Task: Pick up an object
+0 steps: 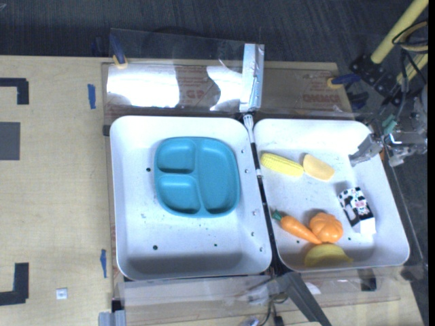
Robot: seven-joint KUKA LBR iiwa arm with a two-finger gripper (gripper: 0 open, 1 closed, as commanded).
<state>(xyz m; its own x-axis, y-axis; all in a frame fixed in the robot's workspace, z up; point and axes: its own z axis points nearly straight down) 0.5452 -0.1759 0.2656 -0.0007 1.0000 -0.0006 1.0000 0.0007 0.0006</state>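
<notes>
In the right-hand shallow white bin [387,240], a yellow plastic corn cob [281,164] lies flat just beside a pale yellow oval piece [318,167]. Lower down, an orange plastic carrot [297,227] touches a small orange pumpkin [326,226], with a yellow-green rounded piece [326,254] beneath. A black-and-white patterned block [355,204] lies near the right wall.

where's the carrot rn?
Carrot lies in the right bin, near its lower left, touching the orange pumpkin on its right, just above the yellow fruit.

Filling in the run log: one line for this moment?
tool: right bin's far-right rim, holding nothing | yellow toy corn cob: right bin | blue divided plate: left bin
</notes>
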